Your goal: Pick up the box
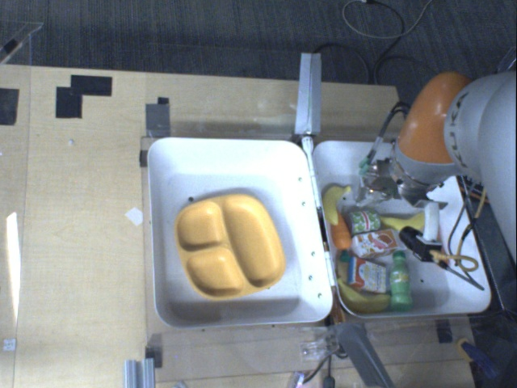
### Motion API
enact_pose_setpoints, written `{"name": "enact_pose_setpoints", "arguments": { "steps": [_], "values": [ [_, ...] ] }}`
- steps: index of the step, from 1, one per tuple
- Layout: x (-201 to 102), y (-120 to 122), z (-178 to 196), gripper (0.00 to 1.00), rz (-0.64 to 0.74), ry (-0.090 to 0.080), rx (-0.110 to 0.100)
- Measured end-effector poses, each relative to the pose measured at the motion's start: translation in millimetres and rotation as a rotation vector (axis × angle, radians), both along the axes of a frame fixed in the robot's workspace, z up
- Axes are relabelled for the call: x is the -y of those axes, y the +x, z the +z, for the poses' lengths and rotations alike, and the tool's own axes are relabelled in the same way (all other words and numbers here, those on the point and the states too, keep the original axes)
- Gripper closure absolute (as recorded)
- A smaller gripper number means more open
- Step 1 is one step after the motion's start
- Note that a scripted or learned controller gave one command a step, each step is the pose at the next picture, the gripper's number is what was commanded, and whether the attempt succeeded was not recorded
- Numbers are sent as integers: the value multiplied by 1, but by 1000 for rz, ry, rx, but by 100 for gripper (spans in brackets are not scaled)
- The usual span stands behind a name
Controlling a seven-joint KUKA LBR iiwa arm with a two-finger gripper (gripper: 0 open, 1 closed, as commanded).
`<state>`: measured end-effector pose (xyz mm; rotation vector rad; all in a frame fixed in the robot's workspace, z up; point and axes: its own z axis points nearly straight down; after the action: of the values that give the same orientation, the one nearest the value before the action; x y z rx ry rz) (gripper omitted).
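A small red and white box (371, 276) lies in the right bin (468, 293), near its front, on top of a banana. Beside it on the right stands a green bottle (399, 280). A second red and white pack (378, 242) lies just behind the box. My gripper (374, 186) hangs over the back part of the right bin, above a green and white can (363, 220). It is well behind the box and apart from it. Nothing shows in its grasp.
Bananas (333, 203) lie along the right bin's left side and front, with an orange piece (342, 236) between them. The left bin (161, 217) holds a yellow divided tray (230, 243). A metal post (308, 95) stands behind the bins' shared wall.
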<state>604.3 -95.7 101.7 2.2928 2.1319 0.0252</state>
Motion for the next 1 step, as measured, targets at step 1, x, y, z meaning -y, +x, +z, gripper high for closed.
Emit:
{"name": "enact_pose_setpoints", "arguments": {
  "steps": [1],
  "values": [
    [0,0,0,0,0,0,0]
  ]
}}
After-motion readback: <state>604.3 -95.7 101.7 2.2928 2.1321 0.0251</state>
